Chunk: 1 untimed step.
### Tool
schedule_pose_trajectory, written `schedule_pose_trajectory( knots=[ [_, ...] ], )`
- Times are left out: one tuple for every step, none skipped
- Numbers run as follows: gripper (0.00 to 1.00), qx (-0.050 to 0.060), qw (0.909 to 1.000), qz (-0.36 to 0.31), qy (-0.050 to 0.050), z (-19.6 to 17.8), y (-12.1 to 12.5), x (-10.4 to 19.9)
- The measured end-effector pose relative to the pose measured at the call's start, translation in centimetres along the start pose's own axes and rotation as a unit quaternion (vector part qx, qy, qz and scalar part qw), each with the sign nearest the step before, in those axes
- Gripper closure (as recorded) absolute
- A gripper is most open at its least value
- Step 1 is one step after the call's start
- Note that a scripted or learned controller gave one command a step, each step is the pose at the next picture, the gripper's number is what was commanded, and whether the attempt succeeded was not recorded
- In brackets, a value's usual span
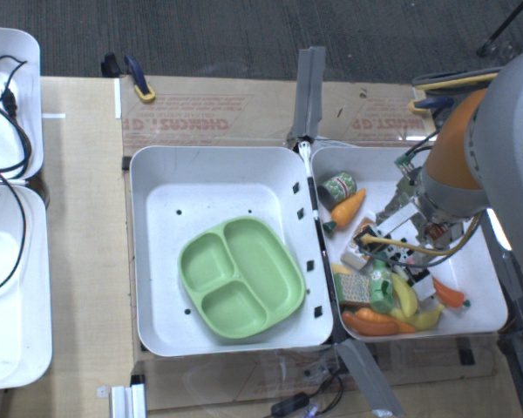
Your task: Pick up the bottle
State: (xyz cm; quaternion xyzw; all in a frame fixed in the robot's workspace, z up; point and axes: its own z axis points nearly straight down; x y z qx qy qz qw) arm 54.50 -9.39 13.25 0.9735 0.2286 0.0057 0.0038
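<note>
The gripper (385,240) hangs low over the middle of the right bin (479,316); whether it is open or closed cannot be told. The green bottle (381,287) lies just below it, near the bin's front edge, among bananas (407,300) and carrots (372,322). The green divided plate (241,276) occupies the left bin (157,233).

Arm (506,120): cut off by the right edge.
Gripper (379,240): fingers indistinct among clutter.
Right bin (497,312): floor largely covered by arm and items.
Left-edge white trays (9,233): cut off by frame.
</note>
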Motion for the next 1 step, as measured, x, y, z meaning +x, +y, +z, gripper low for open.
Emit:
schedule_pose_trajectory(
  knots=[
    [0.0, 0.006, 0.9993, -0.036, -0.006, -4.57, 9.83, 2.1]
  ],
)
